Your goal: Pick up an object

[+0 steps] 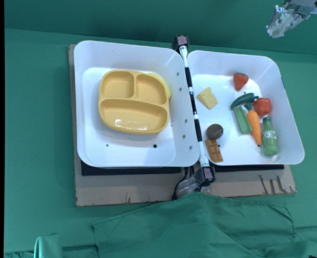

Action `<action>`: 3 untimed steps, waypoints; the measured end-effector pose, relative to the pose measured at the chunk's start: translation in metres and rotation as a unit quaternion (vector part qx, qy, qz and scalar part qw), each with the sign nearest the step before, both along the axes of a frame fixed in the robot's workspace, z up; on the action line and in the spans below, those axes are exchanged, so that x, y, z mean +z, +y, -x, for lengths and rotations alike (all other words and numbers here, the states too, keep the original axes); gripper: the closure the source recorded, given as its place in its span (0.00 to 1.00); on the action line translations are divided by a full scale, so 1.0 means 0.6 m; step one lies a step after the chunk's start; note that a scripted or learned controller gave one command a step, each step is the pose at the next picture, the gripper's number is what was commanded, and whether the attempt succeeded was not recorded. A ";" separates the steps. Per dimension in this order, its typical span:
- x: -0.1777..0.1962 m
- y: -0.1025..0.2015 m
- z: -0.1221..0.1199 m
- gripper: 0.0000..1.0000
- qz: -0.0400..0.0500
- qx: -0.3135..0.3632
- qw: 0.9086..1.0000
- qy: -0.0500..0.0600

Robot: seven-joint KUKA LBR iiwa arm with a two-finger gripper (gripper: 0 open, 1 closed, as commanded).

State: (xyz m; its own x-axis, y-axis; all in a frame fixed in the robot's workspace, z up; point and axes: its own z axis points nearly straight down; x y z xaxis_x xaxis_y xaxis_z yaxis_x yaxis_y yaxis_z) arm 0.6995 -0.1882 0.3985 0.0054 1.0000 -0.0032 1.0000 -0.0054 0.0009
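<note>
The tool (281, 27) hung high over the green surface (37, 117), beyond the far right corner of the right bin (290, 133); whether it was parted or closed could not be told. Nearest below it lay a strawberry (240, 80), then a red pepper (262, 106), a cucumber (242, 114), a carrot (254, 126) and a green bottle (269, 137). Farther left sat a cheese wedge (207, 98), a brown ball (215, 131) and a waffle piece (213, 150). Farthest away, the left bin (88, 144) carried a yellow divided plate (133, 101).
</note>
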 end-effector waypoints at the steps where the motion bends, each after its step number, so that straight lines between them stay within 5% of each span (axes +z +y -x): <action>1: -0.070 0.001 0.028 1.00 -0.001 0.000 1.000 0.002; 2: -0.077 0.034 -0.003 1.00 0.000 0.002 1.000 -0.003; 3: -0.052 0.142 0.023 1.00 -0.002 0.004 1.000 -0.001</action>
State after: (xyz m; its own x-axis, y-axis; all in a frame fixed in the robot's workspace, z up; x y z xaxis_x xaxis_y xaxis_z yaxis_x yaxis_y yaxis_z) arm 0.6859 -0.1032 0.3671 -0.0031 1.0000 0.0008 1.0000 0.0031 0.0035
